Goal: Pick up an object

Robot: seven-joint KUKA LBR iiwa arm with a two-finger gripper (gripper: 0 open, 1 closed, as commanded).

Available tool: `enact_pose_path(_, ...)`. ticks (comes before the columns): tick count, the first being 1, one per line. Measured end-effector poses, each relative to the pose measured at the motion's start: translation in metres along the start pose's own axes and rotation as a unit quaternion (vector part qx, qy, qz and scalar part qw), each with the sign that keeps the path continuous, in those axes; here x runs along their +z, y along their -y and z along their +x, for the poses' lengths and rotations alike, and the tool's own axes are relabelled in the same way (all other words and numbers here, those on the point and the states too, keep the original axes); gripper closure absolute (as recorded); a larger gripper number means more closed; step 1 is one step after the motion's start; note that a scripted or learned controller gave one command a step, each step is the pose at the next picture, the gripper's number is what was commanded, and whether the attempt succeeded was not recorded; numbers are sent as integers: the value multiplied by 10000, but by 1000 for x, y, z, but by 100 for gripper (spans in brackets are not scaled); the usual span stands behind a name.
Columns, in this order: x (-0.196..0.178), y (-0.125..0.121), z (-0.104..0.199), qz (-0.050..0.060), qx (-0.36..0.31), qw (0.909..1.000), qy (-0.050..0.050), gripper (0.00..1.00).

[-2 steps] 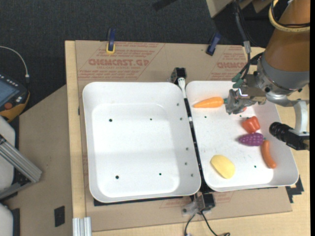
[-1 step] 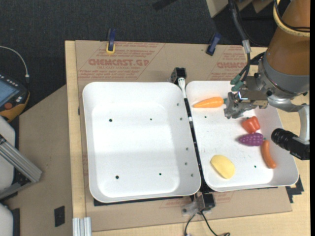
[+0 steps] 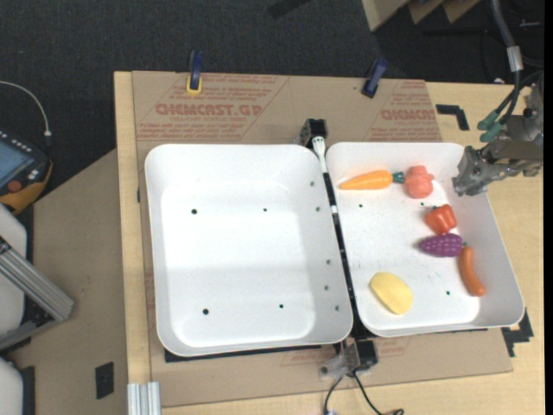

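The right bin (image 3: 484, 314) holds several toy foods. An orange carrot (image 3: 366, 180) lies near its far left corner, with a pink-red piece (image 3: 419, 182) just to its right. Below them are a red pepper (image 3: 441, 219), a purple grape bunch (image 3: 441, 246), an orange sausage-shaped piece (image 3: 471, 272) and a yellow lemon-like lump (image 3: 392, 293). My gripper (image 3: 471, 178) hovers over the bin's far right rim, to the right of the pink-red piece and apart from it. Nothing shows between its fingers.
The left bin (image 3: 164, 232) lies beside the right one, joined along a black hinge strip (image 3: 335, 232). Both rest on a cardboard sheet (image 3: 259, 102) clamped at the back by two clips (image 3: 195, 74). Cables hang at the upper right.
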State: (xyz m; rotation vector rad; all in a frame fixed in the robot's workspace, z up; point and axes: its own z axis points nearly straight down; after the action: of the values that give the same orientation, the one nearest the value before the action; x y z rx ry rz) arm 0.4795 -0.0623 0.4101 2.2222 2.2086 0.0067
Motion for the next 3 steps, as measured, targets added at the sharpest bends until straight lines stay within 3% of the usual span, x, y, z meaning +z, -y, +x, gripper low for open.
enact_pose_path(2,123,2,-56,86,-9,10000,-16,100)
enact_pose_path(3,121,1,-59,51,-28,10000,-16,100)
